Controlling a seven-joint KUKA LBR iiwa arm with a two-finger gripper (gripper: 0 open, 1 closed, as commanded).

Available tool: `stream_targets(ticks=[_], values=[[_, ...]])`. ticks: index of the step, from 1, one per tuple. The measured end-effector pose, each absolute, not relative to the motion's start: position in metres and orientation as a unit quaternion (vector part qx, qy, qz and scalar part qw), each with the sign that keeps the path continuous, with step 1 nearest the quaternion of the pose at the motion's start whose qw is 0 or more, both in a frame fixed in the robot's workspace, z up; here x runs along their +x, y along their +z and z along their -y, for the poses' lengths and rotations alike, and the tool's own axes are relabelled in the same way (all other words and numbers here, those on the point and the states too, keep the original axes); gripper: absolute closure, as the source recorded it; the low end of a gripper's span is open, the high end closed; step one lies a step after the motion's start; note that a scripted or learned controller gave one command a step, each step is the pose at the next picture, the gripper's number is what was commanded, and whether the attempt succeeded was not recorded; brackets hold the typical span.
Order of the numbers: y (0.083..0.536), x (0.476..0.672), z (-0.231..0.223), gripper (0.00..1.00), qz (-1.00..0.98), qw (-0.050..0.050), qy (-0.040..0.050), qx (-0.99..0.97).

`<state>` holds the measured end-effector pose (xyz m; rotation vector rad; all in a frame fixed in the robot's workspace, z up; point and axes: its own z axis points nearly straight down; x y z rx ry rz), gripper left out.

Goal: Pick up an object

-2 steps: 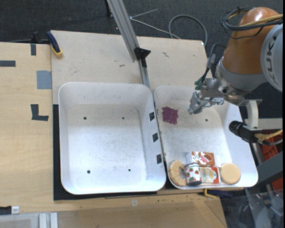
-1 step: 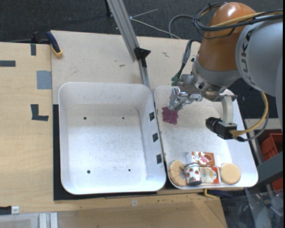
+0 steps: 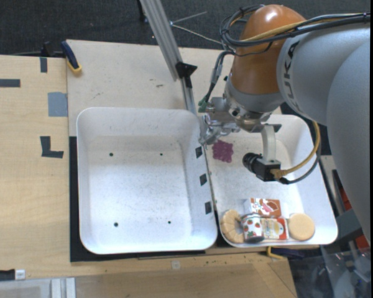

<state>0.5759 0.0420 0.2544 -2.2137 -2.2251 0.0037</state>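
Lying across the left of the view, the wooden table [image 3: 25, 179] carries grey and dark tape marks, and a blue-and-yellow clamp [image 3: 71, 56] sits at its far edge. The left white bin [image 3: 137, 231] stands next, with only small dark dots on its floor. A slanted metal pole [image 3: 165, 33] comes down to the wall shared by the two bins. Just right of that wall, in the right bin [image 3: 328, 219], the pincer [image 3: 212, 131] hangs over the far part of the floor; whether it is apart or together cannot be told. A small purple object [image 3: 223, 151] lies just below it. Near the front wall sits a cluster: two round tan cookies [image 3: 301, 226], a red-and-white packet [image 3: 265, 207] and a spotted cup [image 3: 253, 228]. The grey arm [image 3: 336, 73] with its orange band [image 3: 264, 23] fills the right.
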Motion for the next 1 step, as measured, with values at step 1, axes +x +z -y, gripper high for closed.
stream_targets(ticks=[1], values=[[0.2494,0.5885,-0.0875,1.0,0.709,0.001,0.0005,-0.705]])
